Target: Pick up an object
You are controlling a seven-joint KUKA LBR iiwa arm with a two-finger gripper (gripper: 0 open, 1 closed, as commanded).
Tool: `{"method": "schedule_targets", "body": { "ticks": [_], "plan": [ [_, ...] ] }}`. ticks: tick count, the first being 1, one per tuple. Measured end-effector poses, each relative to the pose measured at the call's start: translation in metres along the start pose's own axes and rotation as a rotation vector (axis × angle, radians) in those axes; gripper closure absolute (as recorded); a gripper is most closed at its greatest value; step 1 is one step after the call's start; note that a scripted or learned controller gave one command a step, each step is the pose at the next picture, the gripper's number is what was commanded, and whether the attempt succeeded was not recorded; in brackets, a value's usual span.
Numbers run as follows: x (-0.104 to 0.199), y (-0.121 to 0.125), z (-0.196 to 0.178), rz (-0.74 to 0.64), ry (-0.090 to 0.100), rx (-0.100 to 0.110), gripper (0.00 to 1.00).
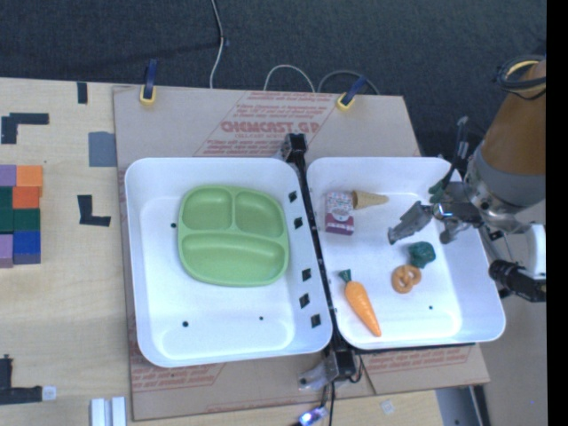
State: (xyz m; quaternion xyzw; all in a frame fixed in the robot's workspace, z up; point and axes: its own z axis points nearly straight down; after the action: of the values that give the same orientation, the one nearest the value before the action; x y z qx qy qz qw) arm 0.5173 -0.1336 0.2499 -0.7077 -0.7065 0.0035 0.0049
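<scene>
Two shallow white bins sit side by side on a cardboard sheet (266,118) on the bench: the left bin (151,327) holds a green divided plate (234,236), and the right bin (470,322) holds a small pink-and-white carton (339,213), an ice cream cone (368,200), a dark green lump (422,254), a pretzel (405,279) and a toy carrot (362,304). The gripper (429,222) hangs over the right bin's right part with its fingers spread and nothing between them, just above the green lump and near the pretzel. Coloured blocks (19,216) stand at the far left of the bench.
</scene>
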Motion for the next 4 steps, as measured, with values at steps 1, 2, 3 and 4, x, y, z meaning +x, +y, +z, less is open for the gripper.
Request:
{"method": "schedule_targets", "body": {
  "ticks": [1, 2, 3, 4],
  "plan": [
    [0.000, 0.002, -0.005, -0.003, -0.002, -0.010, 0.00],
    [0.001, 0.011, 0.054, -0.002, -0.001, -0.005, 0.00],
    [0.005, 0.006, 0.118, -0.002, 0.000, -0.003, 0.00],
    [0.002, 0.008, 0.164, -0.001, -0.010, -0.019, 0.00]
  ]
}}
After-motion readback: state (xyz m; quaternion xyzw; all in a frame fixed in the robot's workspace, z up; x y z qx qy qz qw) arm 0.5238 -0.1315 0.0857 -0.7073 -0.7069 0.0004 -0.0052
